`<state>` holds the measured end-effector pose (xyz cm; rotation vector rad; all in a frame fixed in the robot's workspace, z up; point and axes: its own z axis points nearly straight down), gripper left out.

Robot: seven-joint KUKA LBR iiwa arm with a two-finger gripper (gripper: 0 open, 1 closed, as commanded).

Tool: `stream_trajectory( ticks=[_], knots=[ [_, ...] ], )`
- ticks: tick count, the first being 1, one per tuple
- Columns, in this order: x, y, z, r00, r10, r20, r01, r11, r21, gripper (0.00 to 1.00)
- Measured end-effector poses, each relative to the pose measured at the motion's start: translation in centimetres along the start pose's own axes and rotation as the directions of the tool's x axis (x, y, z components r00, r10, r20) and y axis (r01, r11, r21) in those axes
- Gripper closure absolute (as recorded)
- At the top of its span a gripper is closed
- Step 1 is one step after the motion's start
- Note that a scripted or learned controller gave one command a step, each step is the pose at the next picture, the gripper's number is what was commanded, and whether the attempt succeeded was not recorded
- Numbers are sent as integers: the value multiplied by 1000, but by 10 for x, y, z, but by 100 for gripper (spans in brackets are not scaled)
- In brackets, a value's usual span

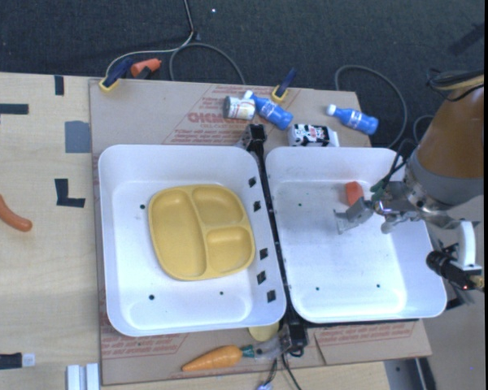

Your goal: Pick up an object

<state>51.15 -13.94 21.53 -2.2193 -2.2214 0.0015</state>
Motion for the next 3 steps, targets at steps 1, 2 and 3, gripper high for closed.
stream_trajectory(
  ticks=[1,2,3],
  knots=[
    [-75,66,64,1000,3,4,-3,1000,0,0],
    [-30,111,133,1000,-4,4,5,1000,-4,0],
    [-32,156,129,1000,-2,3,2,1000,-6,0]
  ],
)
